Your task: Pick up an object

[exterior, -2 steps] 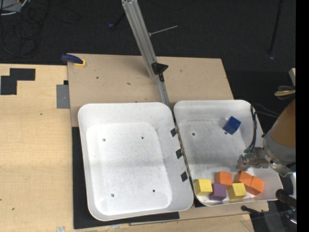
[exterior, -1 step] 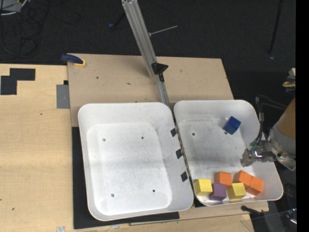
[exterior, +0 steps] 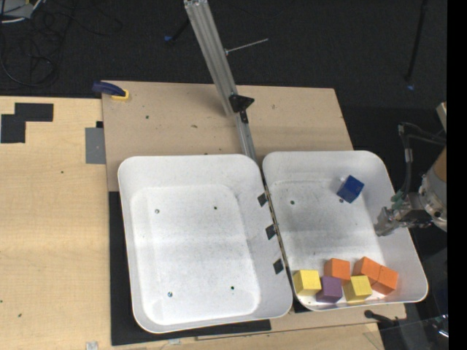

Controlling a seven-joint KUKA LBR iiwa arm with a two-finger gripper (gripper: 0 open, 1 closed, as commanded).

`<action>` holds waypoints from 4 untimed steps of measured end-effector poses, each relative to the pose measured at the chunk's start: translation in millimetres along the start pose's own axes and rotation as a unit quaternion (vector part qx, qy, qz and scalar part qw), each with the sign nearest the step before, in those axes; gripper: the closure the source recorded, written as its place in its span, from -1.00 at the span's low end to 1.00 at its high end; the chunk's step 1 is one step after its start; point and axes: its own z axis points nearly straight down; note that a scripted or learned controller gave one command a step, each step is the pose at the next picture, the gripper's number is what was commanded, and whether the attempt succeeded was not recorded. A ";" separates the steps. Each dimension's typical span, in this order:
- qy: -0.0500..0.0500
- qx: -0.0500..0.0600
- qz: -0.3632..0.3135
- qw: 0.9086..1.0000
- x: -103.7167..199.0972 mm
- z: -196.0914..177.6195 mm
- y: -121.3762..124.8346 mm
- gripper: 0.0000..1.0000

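The right bin (exterior: 321, 170) holds a blue cube (exterior: 350, 188) near its far right corner. Along its near edge sit several blocks: a yellow one (exterior: 307, 280), a purple one (exterior: 330, 289), a second yellow one (exterior: 357, 288), and orange ones (exterior: 337, 268) (exterior: 379, 274). My gripper (exterior: 389, 220) hangs at the right rim of this bin, right of and nearer than the blue cube, above the orange blocks in the view. It is small and dark against the rim. Nothing shows between its fingers.
The left bin (exterior: 191, 243) lies beside the right one, joined by black clips (exterior: 268, 230). A metal rail (exterior: 217, 57) slants up from behind the bins. A blue-and-yellow clamp (exterior: 111, 90) sits at the bench's far left corner.
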 end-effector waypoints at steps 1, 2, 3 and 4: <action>0.000 0.000 0.000 1.000 -1.0 -52.8 1.2 1.00; 0.001 0.002 -0.002 1.000 44.9 -57.4 23.6 1.00; 0.002 0.003 -0.001 1.000 90.1 -55.1 33.6 1.00; 0.002 0.003 -0.002 1.000 144.2 -39.6 56.5 1.00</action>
